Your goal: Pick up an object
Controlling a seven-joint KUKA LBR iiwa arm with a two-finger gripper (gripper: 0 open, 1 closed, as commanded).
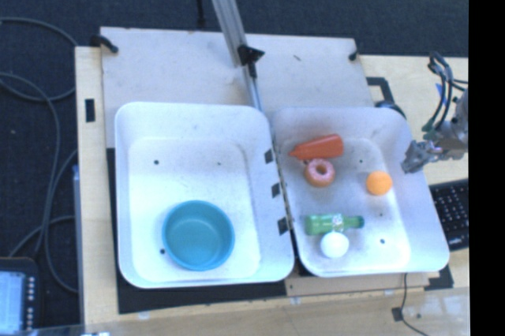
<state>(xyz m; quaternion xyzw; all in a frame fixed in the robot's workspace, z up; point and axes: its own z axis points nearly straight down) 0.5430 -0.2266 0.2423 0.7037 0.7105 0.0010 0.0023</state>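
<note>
In the right bin (410, 248) lie a red-orange carrot-shaped piece (318, 147), a pink ring doughnut (319, 172), a small orange ball (379, 183), a green bottle lying on its side (334, 223) and a white ball (334, 245). The left bin (138, 129) holds a blue bowl (198, 235). My gripper (418, 156) hangs at the right rim of the right bin, a little to the right of and above the orange ball. Nothing shows between its fingers.
A slanted metal post (225, 3) rises from the back of the bench between the bins. A black keyboard (451, 212) lies to the right of the right bin. Cables trail on the dark floor at left.
</note>
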